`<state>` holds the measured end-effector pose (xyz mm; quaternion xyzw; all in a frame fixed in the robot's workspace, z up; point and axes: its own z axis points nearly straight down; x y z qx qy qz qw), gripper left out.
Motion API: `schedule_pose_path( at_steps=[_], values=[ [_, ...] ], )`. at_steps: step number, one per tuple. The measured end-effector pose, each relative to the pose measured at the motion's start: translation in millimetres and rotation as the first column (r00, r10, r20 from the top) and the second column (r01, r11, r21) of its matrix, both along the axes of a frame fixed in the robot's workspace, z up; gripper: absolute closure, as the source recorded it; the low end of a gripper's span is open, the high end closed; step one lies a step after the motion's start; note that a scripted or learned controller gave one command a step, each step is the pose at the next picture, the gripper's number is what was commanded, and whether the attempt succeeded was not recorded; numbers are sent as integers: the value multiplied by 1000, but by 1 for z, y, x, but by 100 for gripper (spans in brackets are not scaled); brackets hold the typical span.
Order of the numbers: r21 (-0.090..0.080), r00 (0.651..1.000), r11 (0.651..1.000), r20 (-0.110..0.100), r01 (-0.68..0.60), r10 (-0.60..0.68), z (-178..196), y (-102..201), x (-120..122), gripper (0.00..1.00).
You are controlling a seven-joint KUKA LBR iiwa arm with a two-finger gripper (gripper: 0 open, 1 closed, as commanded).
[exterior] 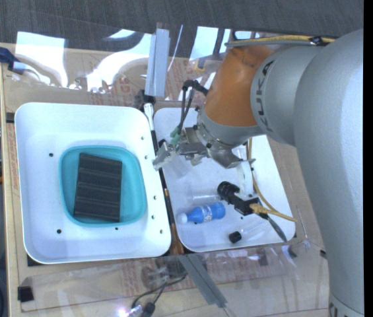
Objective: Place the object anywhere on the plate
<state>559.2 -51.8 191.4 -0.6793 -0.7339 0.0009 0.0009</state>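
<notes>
Teal-blue, the square plate [135, 193] sits in the left bin [34, 131] with a dark ribbed rectangular block [98, 187] lying on it, well to the left of the end effector [173, 149]. The end effector hangs over the upper part of the right bin [275, 177]; how it is set cannot be told. Below it lie a small blue-labelled plastic bottle [203, 213] and a small black piece [235, 236].

Teal square plate [135, 197] with rounded corners sits in the middle of the left bin [34, 131]. A dark ribbed rectangular block [98, 187] lies flat on it, long side running near to far, just left of centre.
</notes>
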Motion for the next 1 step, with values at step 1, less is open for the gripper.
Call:
schedule_pose_path(
  at_steps=[1],
  values=[
    [0, 992, 992, 0, 127, -127, 100, 21, -73, 0]
  ],
)
